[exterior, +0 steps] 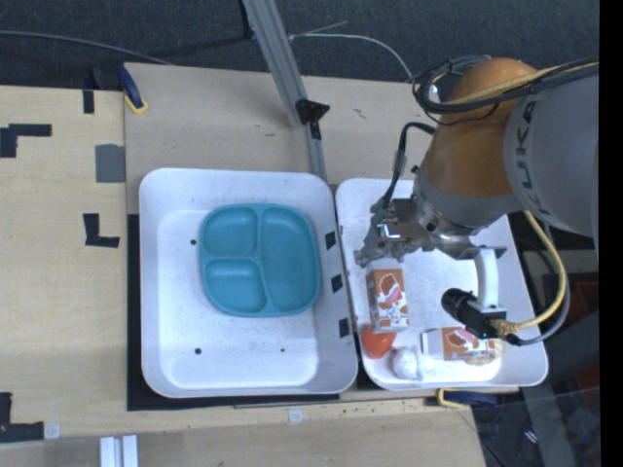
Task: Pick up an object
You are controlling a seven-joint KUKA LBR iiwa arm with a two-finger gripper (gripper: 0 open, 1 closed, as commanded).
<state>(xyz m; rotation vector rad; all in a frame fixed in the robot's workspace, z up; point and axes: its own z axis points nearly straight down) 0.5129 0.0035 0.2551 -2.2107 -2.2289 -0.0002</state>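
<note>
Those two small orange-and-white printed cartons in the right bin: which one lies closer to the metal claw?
The upright-looking carton beside the bin's left wall, directly below the gripper. The other carton lies farther off, near the front rim.

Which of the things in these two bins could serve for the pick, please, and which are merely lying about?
For the job: tool; upright carton, orange-red piece, white piece, flat carton, all in the right bin.

Lying about: blue divided plate in the left bin; blue clip.

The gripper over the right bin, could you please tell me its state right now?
Gripper: cannot be told; it hangs just above the small carton in the right bin.
</note>
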